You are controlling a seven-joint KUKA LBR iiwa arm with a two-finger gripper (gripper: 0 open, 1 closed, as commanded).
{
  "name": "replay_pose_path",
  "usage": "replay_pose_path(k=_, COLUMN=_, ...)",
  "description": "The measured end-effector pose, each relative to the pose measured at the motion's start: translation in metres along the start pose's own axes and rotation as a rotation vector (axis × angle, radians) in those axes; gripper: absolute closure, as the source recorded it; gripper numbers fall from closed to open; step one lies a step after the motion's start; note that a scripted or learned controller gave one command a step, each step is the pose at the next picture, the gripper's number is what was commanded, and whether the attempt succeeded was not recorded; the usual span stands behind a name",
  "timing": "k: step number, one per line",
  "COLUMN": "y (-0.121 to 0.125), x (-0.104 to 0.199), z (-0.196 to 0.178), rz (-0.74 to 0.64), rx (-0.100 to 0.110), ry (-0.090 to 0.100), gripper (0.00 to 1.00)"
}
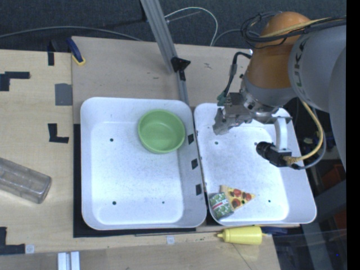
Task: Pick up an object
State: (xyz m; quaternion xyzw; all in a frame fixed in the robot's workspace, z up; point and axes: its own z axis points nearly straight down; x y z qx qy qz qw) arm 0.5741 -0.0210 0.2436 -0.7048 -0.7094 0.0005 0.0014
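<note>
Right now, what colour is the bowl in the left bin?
Light green bowl, clearest in the camera view.

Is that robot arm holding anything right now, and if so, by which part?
Nothing shows in the tool. It hangs above the right bin, far from the pizza slice toy and the green bowl.

The fingertips of the gripper (220,127) are seen from above and behind the wrist, so whether they are spread or closed cannot be told. The grey arm (320,55) is cut off by the right and top edges, and the far right corner of the right bin (292,207) is hidden under it. The print on the small green packet (220,204) is too small to be read.
</note>
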Motion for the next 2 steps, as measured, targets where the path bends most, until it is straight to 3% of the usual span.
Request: replay_pose_path(k=2, y=0.026, x=0.098, z=-0.007, rz=-0.001, rx=-0.002, ry=0.000, gripper=1.00)
